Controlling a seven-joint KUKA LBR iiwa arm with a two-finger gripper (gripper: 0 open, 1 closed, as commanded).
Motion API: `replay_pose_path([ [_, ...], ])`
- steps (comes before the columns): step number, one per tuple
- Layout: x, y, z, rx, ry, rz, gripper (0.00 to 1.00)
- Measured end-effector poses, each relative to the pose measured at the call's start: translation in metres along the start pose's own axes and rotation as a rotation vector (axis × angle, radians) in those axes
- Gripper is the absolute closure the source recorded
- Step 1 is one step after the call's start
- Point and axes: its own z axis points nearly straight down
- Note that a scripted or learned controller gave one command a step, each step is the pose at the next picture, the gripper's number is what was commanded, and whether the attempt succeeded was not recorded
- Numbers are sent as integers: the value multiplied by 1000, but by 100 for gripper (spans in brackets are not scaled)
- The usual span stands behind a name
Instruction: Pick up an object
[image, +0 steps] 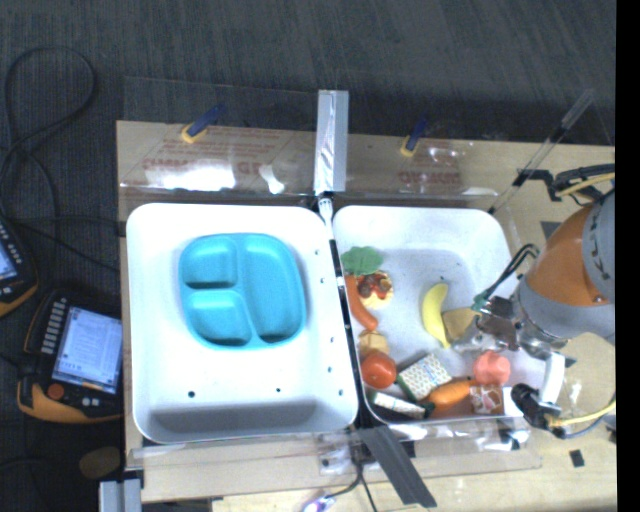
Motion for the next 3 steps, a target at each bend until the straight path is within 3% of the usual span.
replay_pose_path([
  [1, 1, 0, -9, 1, -2, -2, 100],
  [2, 8, 42, -4, 14, -11, 483, 100],
  [3, 79, 51, 1, -1, -6, 1017, 100],
])
